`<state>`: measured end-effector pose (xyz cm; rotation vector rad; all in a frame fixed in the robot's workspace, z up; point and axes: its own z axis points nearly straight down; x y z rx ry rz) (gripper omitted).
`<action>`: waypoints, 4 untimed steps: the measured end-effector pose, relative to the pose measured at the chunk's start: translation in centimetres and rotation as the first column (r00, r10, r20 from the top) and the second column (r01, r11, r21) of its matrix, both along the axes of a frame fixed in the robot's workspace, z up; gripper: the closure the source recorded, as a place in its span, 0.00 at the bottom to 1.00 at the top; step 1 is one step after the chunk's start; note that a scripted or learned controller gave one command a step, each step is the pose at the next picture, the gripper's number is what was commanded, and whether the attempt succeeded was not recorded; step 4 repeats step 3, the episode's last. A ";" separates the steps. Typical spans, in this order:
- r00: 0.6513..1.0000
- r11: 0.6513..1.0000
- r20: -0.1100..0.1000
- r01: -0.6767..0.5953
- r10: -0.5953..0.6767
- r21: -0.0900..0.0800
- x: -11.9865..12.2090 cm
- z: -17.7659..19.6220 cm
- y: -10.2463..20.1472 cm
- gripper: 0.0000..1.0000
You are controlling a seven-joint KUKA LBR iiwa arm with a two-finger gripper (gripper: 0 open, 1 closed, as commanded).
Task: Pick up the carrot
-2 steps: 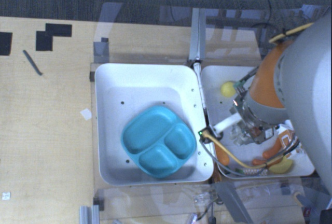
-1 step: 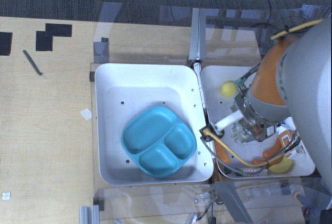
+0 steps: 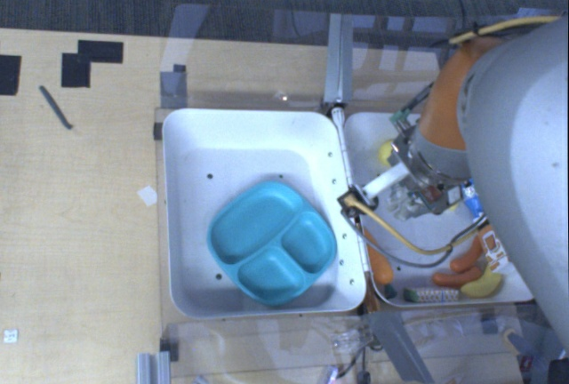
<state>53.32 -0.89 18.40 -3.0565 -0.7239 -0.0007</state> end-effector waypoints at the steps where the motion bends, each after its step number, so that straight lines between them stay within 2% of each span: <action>1: 0.998 0.998 0.005 0.055 -0.055 0.000 -2.3 24.7 3.0 1.00; 2: 1.000 1.000 0.002 -0.007 0.007 -0.001 -4.6 25.1 3.0 1.00; 4: 1.000 1.000 0.005 -0.013 0.013 -0.001 -4.4 26.2 3.1 1.00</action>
